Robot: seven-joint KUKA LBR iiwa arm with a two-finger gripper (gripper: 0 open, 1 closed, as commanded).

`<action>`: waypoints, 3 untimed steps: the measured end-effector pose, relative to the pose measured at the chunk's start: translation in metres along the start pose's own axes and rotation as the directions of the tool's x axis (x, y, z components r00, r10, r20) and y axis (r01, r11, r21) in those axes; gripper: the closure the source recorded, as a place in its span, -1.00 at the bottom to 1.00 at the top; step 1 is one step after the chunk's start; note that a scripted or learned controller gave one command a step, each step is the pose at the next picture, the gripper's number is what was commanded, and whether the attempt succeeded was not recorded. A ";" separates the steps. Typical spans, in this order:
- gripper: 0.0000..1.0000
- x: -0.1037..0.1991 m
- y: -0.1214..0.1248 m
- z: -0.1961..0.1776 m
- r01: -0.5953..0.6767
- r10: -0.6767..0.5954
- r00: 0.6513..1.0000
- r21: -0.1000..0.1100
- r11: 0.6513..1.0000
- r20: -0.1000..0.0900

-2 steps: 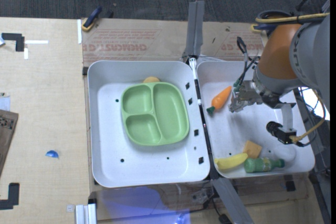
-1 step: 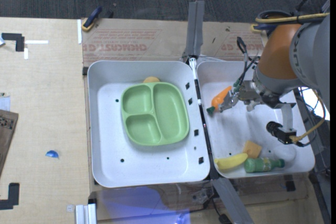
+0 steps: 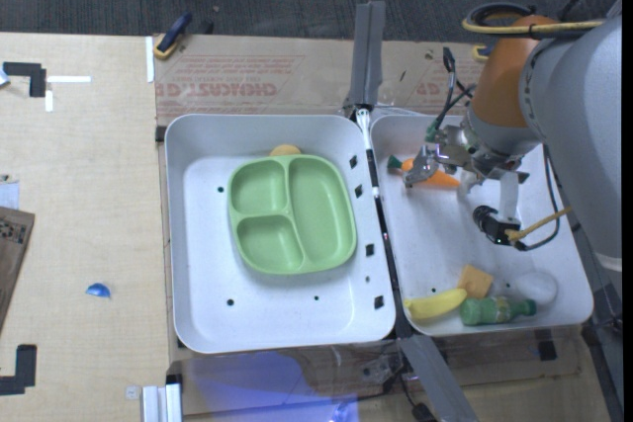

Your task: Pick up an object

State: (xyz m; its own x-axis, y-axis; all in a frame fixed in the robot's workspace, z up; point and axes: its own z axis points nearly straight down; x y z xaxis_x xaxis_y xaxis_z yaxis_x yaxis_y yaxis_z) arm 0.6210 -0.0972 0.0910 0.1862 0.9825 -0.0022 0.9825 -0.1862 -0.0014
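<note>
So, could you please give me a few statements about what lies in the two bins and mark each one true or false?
1. The green three-compartment plastic tray lies in the left white bin. True.
2. The yellow toy banana lies in the left bin. False: it lies in the right white bin, near its front edge.
3. The green plastic bottle lies on its side beside the banana. True.
4. The two-finger gripper hovers above the green tray. False: it is over the right bin's far corner, by a small orange piece.
</note>
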 end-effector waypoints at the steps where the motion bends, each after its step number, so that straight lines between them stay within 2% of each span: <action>1: -1.00 -0.005 0.016 -0.001 -0.017 0.017 1.000 -0.001 1.000 0.000; 2: 1.00 -0.005 0.016 -0.010 -0.013 0.013 1.000 0.000 1.000 0.002; 3: -1.00 -0.004 0.015 -0.010 -0.013 0.013 1.000 0.000 1.000 0.002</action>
State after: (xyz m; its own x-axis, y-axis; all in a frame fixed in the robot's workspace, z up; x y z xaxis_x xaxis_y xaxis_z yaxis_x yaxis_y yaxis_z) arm 0.6354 -0.1044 0.1007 0.1989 0.9800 -0.0045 0.9800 -0.1989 -0.0019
